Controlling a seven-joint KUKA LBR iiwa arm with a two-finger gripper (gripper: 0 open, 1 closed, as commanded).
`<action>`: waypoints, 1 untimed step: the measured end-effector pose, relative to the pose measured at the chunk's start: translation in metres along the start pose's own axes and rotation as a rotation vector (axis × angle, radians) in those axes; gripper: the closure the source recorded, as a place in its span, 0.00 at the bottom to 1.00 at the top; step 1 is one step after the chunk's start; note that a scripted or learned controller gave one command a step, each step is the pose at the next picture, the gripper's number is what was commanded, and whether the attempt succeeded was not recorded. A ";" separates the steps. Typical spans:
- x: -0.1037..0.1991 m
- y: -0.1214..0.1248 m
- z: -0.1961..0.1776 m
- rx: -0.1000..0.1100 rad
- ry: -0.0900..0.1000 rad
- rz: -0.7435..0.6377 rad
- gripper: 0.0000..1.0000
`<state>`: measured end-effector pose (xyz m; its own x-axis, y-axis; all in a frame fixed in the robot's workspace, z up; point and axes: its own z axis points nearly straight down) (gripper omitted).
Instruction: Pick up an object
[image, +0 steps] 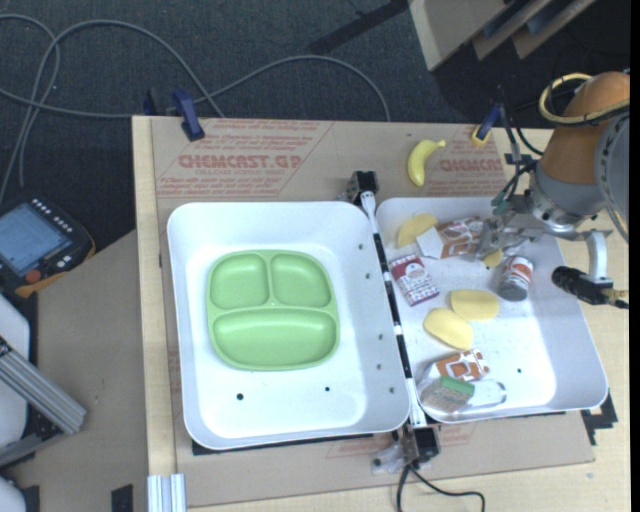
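Observation:
The right bin (560, 370) holds several small items. Among them are a red and white packet (413, 279), a small can (515, 278) lying on its side, two yellow oval pieces (474, 304) (448, 328), a yellow wedge (414, 228) and a clear-wrapped package (458, 386). My gripper (493, 238) reaches down at the bin's back edge, right beside a printed snack wrapper (459, 238) and just above the can. Whether it touches either one is unclear.
A green divided plate (272, 309) lies in the left bin (200, 400). A toy banana (424, 160) rests on the bench behind the right bin. Blue clamps (186, 113) hold the board's back edge. A handheld pendant (35, 240) sits far left.

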<state>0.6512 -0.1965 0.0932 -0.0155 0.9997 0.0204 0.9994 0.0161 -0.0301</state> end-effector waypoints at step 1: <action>0.032 -0.011 -0.044 -0.030 -0.019 0.014 1.00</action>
<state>0.6411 -0.1656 0.1380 -0.0015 1.0000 0.0010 1.0000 0.0015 -0.0005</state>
